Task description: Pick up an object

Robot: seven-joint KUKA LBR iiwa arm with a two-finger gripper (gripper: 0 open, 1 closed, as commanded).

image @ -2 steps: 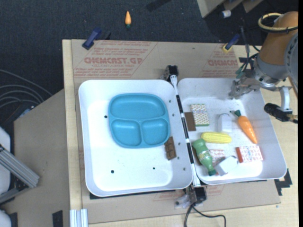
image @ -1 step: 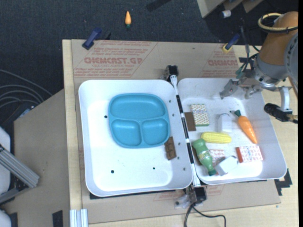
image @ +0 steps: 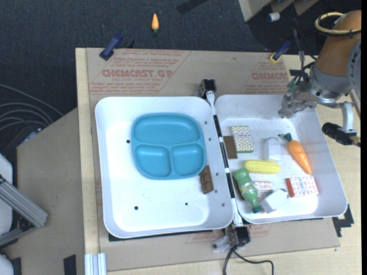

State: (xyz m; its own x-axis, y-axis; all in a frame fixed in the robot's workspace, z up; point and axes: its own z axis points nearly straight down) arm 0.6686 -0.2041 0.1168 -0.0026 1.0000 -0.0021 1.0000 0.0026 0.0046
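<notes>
A: Are the jaws apart or together?
B: I cannot tell. The gripper [image: 291, 103] hangs over the far side of the right bin [image: 330, 179].
A: And the objects?
B: The carrot [image: 300, 155] lies just near of it; the corn [image: 262, 167] further left.

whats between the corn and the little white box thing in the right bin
In the camera view, the green bottle lies slantwise between the corn and the white box, with a flat red-and-white packet beside it.
</notes>
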